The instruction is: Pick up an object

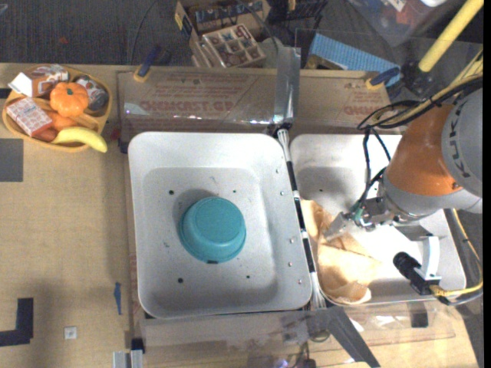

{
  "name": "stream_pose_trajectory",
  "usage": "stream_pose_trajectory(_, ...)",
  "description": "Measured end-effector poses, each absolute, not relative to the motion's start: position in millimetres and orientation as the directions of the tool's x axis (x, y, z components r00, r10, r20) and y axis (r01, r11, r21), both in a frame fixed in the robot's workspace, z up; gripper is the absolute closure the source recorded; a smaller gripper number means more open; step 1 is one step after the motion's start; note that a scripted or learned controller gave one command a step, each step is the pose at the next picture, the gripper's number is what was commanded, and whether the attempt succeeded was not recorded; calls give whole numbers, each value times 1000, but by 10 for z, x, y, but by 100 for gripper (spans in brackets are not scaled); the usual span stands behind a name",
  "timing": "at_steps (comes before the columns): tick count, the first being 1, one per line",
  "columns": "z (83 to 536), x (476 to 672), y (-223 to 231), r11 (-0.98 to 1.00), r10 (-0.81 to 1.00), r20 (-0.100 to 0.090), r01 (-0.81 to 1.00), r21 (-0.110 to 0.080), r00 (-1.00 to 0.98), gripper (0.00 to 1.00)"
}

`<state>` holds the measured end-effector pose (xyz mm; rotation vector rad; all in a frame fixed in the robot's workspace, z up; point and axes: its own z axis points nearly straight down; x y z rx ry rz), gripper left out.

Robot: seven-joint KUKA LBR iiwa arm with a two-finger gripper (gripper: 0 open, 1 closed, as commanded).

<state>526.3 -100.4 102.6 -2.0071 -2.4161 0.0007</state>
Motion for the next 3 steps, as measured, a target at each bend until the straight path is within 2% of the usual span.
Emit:
stream_pose_trajectory(1,911,5376,-996,207,978,-2,978,10,-207,0)
stream_pose_trajectory(2,1013,5392,-996,205,979,0,979,15,-205,100)
stream_pose_trajectory(3,1012,5391,-999,204,979,-1,979,15,-204,0)
